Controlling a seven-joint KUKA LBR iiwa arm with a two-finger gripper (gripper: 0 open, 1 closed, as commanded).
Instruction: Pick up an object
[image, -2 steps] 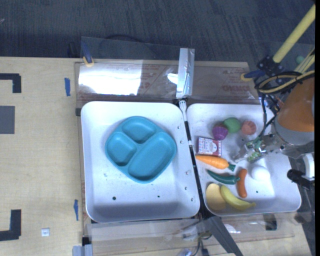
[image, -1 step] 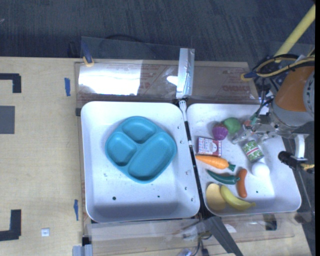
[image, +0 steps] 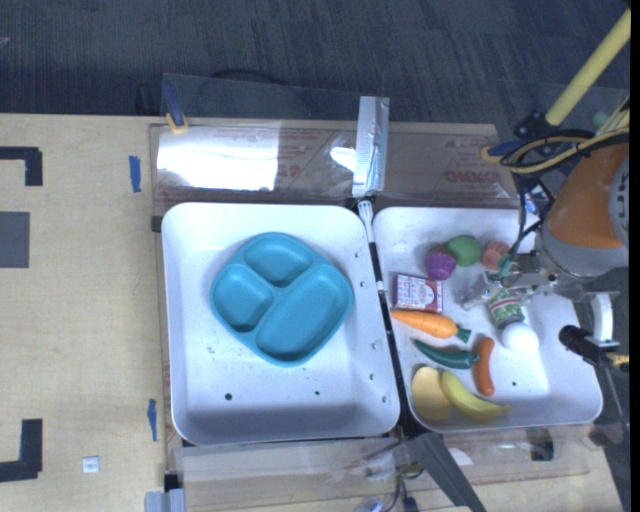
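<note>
Small bottle (image: 508, 312) in right bin (image: 575, 395), just under pincer (image: 497, 290), pincer's state unclear

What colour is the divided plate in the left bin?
Light blue; the three-compartment plastic plate shows clearly in the camera view.
</note>
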